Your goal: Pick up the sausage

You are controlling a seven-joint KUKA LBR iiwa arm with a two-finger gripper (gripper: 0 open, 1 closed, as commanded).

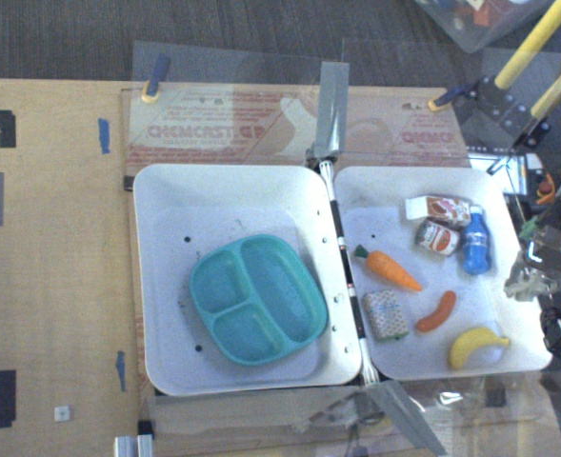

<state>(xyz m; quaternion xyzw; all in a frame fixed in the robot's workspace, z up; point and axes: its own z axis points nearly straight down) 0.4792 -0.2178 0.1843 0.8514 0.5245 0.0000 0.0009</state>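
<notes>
Red-orange, your sausage lies in the right bin, its long axis slanting from lower left to upper right. Around it sit a carrot, a speckled sponge, a banana, a blue bottle and two packets. Your left bin holds a teal divided tray. Bare floor lies above the sausage. The jaws hang at the right rim; you cannot tell their state.

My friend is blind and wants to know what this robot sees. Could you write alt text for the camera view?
Two white bins sit side by side on a bench: the right bin holds a sausage, a carrot, a banana, a blue bottle and small packets. The left bin holds a teal divided plate. The gripper sits at the right bin's right edge.
</notes>
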